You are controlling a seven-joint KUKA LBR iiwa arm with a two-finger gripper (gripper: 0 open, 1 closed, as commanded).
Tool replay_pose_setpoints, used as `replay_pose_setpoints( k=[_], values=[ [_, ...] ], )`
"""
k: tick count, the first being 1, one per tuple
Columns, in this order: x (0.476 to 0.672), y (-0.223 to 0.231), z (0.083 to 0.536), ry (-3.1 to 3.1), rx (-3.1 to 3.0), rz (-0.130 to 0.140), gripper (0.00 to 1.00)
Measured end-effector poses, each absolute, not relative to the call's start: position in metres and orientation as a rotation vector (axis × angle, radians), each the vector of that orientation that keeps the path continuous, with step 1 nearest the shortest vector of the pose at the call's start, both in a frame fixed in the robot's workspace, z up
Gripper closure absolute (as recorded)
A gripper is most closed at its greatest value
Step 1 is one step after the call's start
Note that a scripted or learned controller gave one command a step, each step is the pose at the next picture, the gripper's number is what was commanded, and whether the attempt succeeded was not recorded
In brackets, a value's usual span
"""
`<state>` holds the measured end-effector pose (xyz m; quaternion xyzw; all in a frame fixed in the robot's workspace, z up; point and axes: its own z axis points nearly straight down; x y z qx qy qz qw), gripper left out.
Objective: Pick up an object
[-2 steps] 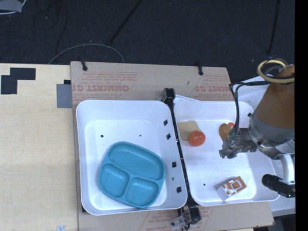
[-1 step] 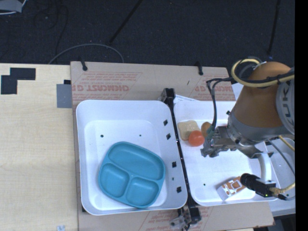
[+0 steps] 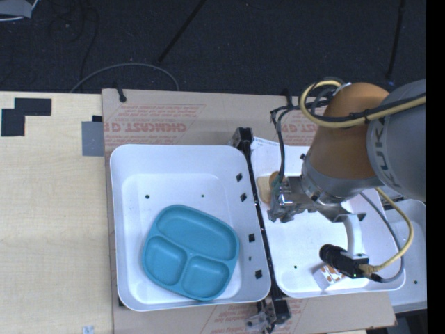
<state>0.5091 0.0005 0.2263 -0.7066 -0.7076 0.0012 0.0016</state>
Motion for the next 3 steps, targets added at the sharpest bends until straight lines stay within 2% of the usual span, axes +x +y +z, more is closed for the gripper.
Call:
replay_pose_setpoints(
  k=[1,2,3],
  values=[
    [0.511,0.047,0.233,-2.223,-2.216,0.003,1.00],
    [0.521,0.089,0.224,-2.222,-2.218,0.005,1.00],
    [0.520,0.089,0.224,-2.222,-2.217,0.005,0.00]
  ],
)
